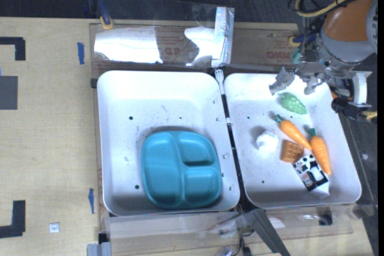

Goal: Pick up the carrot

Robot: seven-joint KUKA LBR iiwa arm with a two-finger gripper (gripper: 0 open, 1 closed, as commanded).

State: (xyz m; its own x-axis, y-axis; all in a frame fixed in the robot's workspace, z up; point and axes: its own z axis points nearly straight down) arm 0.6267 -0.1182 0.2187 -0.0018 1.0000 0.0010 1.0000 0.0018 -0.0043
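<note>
The gripper (295, 82) hangs over the far part of the right bin (252, 180), its fingers (279, 83) spread apart and gripping nothing, just above a green leafy toy (294, 103). Two carrots lie in that bin: one carrot (293, 130) slants near the middle, touching an orange waffle-like piece (291, 151), and a second carrot (321, 151) lies just right of it beside a black-and-white card (311, 172), with a small white lump (266, 141) to the left. The left bin (120, 129) on the desk (42, 129) holds a blue divided plate (180, 169).
</note>
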